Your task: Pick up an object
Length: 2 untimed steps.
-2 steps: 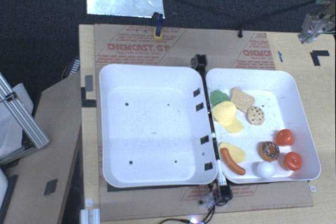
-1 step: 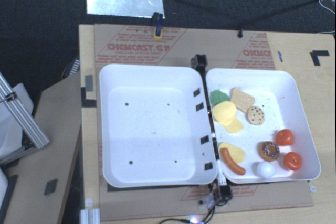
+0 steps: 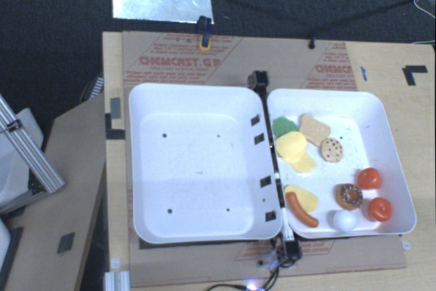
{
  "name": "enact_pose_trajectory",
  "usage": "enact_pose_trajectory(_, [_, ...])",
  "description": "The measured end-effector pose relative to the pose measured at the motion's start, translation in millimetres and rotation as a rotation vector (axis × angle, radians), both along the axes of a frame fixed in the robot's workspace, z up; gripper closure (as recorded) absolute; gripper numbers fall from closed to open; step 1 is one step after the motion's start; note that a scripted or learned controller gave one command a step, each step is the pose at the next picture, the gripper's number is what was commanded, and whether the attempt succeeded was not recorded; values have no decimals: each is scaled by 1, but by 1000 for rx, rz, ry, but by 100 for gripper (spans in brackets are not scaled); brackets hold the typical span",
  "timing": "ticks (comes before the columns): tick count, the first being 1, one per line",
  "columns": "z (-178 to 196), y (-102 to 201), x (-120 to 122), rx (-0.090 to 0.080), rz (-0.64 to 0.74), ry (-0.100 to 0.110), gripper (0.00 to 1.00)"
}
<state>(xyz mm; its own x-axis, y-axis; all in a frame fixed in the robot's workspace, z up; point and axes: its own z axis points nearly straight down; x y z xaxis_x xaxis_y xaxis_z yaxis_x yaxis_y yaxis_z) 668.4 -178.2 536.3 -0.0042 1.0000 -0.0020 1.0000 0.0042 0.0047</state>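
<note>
Down at the near edge of the right bin (image 3: 392, 140) we see a white egg (image 3: 345, 219) with a red tomato (image 3: 379, 208) just beside it on the right. Next to the egg on the left lies a hot dog (image 3: 302, 208). Its long side runs on a slant, from up-left to down-right, and its low end points at the egg. A yellow chip (image 3: 306, 197) sits under its top end. We also see a brown donut (image 3: 349, 196) and a second tomato (image 3: 368, 178) above it. Farther back are a round cookie (image 3: 332, 149), a tan cracker (image 3: 314, 128), a yellow lumpy thing (image 3: 293, 148), maybe a lemon, and a green leaf (image 3: 283, 125). All the food is in the right bin. The left bin (image 3: 146, 146) sits touching it on the tabletop (image 3: 354, 61). We cannot tell how the fingers are.
</note>
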Motion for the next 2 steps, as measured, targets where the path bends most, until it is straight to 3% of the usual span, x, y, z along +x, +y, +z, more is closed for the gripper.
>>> enact_pose_trajectory(1, [-127, 13, -21, 4, -4, 14, 100])
enact_pose_trajectory(2, [-93, 45, 1, 1, 2, -2, 100])
